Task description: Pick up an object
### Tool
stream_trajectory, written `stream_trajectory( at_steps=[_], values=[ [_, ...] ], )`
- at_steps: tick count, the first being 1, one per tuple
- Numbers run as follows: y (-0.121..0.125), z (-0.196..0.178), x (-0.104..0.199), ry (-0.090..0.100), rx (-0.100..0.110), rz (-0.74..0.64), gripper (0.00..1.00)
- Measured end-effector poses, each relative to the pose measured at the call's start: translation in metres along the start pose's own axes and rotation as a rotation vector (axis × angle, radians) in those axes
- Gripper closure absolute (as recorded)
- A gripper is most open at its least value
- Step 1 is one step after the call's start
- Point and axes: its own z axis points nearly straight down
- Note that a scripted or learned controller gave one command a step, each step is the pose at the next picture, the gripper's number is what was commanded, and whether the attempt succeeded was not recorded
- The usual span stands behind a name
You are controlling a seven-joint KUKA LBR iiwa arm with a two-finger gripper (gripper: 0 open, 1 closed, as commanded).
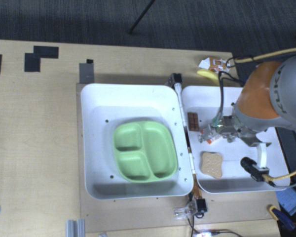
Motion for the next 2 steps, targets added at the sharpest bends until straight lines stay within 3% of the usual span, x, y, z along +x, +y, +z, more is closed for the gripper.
stream_trajectory(
  at_steps=[1, 2],
  values=[
    [0.0017, -0.0107, 0.0008, 0.001, -0.003, -0.003, 1.00],
    [0.0016, -0.0106, 0.0008, 0.001, -0.003, -0.003, 0.00]
  ],
)
